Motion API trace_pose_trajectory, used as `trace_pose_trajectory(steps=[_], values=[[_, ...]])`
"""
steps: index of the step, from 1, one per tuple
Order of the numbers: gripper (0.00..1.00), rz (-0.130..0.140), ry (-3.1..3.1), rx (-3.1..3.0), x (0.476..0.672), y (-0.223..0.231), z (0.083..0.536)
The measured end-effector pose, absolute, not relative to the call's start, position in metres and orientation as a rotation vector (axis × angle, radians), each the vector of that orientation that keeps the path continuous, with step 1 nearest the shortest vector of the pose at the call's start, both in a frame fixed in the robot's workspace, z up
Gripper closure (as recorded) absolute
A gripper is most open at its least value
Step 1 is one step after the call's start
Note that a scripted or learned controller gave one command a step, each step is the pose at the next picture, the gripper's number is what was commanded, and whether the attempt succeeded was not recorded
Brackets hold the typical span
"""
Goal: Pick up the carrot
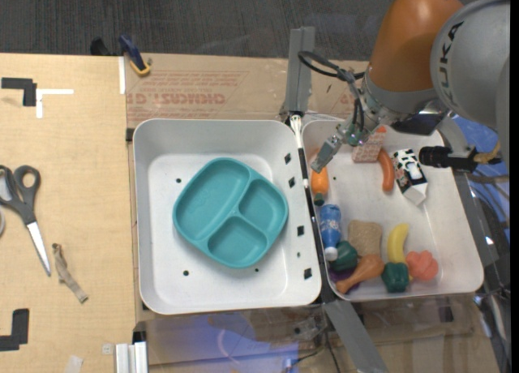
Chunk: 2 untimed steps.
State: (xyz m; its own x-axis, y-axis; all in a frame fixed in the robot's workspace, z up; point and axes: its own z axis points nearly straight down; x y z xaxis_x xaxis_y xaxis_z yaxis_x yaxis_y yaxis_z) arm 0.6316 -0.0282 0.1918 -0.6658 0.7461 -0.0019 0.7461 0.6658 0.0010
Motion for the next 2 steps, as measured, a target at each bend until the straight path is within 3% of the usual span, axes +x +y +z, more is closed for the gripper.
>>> trace_pose_trajectory(steps=[1,2], values=[[0.00,-0.002,2.854,1.311,0.602,-0.052,0.192],[0.00,0.000,2.902,1.196,0.646,-0.030,0.192]])
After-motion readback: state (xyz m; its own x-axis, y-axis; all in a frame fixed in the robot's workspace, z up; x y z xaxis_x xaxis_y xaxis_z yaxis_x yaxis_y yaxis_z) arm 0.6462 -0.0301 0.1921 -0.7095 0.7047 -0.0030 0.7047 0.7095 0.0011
